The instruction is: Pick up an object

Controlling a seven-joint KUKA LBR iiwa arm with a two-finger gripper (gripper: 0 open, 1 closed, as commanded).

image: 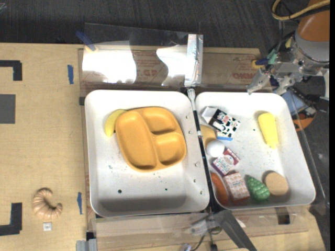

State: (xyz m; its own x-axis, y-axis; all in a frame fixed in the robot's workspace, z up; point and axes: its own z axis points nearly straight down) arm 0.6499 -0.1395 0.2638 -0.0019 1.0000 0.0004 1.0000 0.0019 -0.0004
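Tan bench (36, 77) with black markings at the left edge and blue tape bits; dark floor beyond the top. On bench, two shallow white bins side by side, touching along the middle: left bin (99, 182), right bin (301, 156). Clear plastic sheet (141, 61) standing behind left bin. In left bin, orange divided plate (149, 137) upside-up near centre, yellow banana (110, 120) tucked against its left rim; bare floor toward the near edge. In right bin, yellow block (268, 128) alone near far right; black-and-white carton (224, 123) by the dividing wall; white ball (215, 149), small packets (226, 163), green piece (258, 188), round bun (276, 183) crowded along near edge. Open floor mid-bin. Croissant (47, 203) loose on bench, well apart at lower left. Gripper (272, 77) above far rim of right bin, holding nothing; open or closed, cannot tell.
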